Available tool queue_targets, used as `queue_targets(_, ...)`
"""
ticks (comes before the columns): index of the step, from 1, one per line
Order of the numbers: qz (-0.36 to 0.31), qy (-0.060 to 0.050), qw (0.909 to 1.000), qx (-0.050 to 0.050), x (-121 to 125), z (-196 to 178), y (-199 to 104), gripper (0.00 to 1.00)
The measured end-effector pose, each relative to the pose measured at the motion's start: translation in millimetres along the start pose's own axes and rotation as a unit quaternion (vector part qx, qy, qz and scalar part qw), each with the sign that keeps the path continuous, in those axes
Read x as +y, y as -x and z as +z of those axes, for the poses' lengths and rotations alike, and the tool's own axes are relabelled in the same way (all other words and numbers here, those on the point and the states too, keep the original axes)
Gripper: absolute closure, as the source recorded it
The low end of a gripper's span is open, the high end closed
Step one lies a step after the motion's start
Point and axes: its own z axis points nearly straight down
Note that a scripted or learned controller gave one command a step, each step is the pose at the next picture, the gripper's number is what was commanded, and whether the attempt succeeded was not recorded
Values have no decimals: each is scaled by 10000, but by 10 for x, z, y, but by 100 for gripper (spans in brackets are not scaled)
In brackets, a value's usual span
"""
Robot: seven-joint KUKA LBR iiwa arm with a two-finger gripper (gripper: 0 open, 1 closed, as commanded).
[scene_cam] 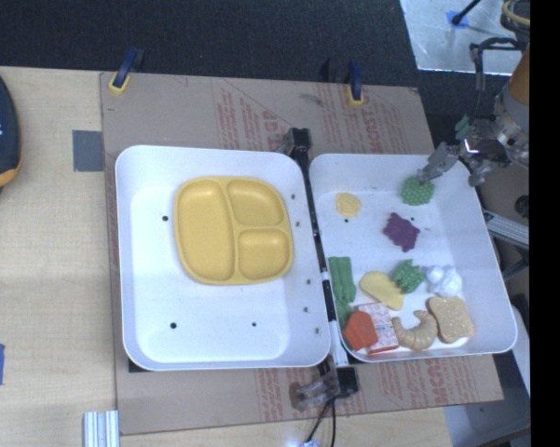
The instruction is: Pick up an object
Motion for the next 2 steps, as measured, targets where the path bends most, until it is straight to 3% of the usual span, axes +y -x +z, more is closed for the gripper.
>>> queue_targets(1, 0, -53, 10000, 22, -568, 696, -477, 0)
queue_targets(2, 4, -17, 10000, 0, -606, 1238, 1, 0)
